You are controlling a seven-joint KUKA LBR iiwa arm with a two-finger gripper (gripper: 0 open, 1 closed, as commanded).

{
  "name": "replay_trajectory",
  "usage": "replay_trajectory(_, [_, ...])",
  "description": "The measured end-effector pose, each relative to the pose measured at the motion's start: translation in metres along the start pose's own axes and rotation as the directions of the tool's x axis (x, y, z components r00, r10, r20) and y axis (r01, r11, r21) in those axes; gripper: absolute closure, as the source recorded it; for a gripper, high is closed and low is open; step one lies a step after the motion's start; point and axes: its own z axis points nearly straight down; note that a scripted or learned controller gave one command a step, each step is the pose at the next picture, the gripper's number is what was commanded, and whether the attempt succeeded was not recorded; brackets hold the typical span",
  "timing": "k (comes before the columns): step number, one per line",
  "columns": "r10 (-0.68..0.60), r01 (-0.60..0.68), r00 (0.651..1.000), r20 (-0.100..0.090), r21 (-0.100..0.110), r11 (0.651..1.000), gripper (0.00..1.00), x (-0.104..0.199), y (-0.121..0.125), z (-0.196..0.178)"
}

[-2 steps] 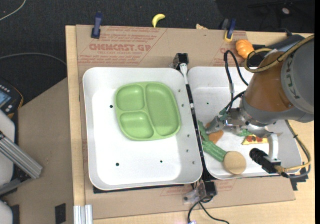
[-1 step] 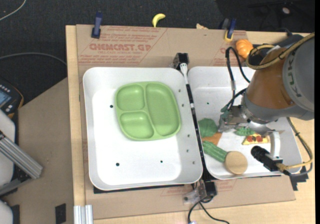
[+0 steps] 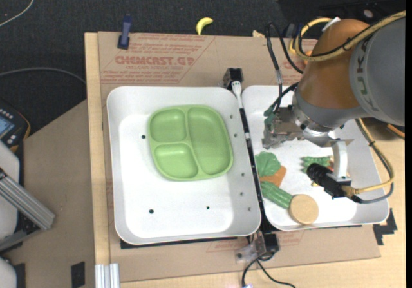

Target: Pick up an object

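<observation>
Camera view, single frame. Cardboard-covered counter (image 3: 161, 55) with red print at 12 o'clock. Two white bins side by side, touching along the middle seam.

Left bin (image 3: 129, 203): one light green divided plate (image 3: 191, 142), three compartments, lying flat, slightly toward 12 o'clock of the bin's centre. The plate is well apart from the arm.

Right bin (image 3: 360, 212): candidate pick objects cluster at 6 to 7 o'clock of the bin.
- Green leafy piece (image 3: 267, 164) near the left wall.
- Orange piece (image 3: 275, 178) touching the leafy piece on its 5 o'clock side.
- Dark green long piece (image 3: 277, 195) lying at a slant, just below the orange piece.
- Tan round disc (image 3: 304, 209) touching the long piece's 4 o'clock end, near the bin's front rim.
- Small green object (image 3: 317, 162) toward the bin's centre, apart from the cluster.

Arm (image 3: 335, 80), grey and orange, enters from 3 o'clock and covers the bin's upper half. The jaws sit at its wrist end, at about 10 o'clock of the right bin, above the leafy piece and not touching it. Jaws open or closed: cannot tell, detail too blurred. Nothing visibly held.

Off the bins: blue object (image 3: 124, 32) at the cardboard's 11 o'clock corner; yellow curved object (image 3: 204, 24) at 12 o'clock, on the floor edge. Black clip (image 3: 233, 77) at the top of the seam between the bins.
</observation>
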Motion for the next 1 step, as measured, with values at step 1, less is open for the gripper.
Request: replay_trajectory(1, [0.002, -0.002, 1.0, -0.002, 0.016, 1.0, 1.0, 0.0728, -0.0267, 0.006])
